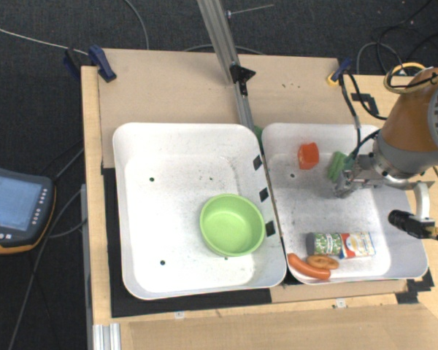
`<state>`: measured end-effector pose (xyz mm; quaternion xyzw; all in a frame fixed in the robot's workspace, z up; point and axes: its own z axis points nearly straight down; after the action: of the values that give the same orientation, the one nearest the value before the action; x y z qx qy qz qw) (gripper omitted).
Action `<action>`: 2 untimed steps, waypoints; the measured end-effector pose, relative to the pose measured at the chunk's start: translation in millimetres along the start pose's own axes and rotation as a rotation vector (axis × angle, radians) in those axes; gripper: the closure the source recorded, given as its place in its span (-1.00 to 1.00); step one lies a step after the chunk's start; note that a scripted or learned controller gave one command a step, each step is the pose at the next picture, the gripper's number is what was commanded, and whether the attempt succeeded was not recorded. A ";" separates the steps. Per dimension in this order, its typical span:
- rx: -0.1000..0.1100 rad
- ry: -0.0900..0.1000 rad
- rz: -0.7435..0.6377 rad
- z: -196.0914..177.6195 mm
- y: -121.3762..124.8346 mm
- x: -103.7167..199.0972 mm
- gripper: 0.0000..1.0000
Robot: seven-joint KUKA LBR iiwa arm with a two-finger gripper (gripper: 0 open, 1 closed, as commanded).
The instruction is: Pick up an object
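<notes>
2 shallow white bins sit side by side on a tan bench top [175, 86], touching along their inner edges. The left bin [142, 195] holds 1 lime-green bowl [232, 224], upright, near its lower right corner and close to the shared edge.

The right bin [401, 257] holds 4 visible items. An orange-red block [308, 155] rests in the upper part of the bin. A green object [337, 165] lies just to the right of the block, touching or nearly touching the gripper; which of these cannot be determined. A printed carton [341, 245] lies on its side near the lower rim. An orange-red sausage-shaped item [309, 266] lies just below and left of the carton, against the lower left rim, with a small orange piece [323, 261] resting on it.

The arm [416, 122] enters from the right, its orange band above the wrist. The gripper [343, 188] is low over the middle of the right bin, just below the green object and well apart from the carton. Its state cannot be told; the tip is too small and dark to resolve, and nothing is seen held in it.

Outside the bins: a metal pole [220, 39] rises from the bench's far side, 2 blue clamps [102, 63] grip the far corners, cables [131, 6] run across the dark floor, and a handheld control pendant [14, 206] lies at the left.
</notes>
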<state>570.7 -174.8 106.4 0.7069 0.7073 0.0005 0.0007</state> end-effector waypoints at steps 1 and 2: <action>-0.002 -0.001 0.000 -46.0 -6.5 0.9 1.00; -0.004 -0.001 0.000 -98.9 -5.2 0.7 1.00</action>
<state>565.2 -174.1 205.3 0.7069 0.7073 0.0015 0.0023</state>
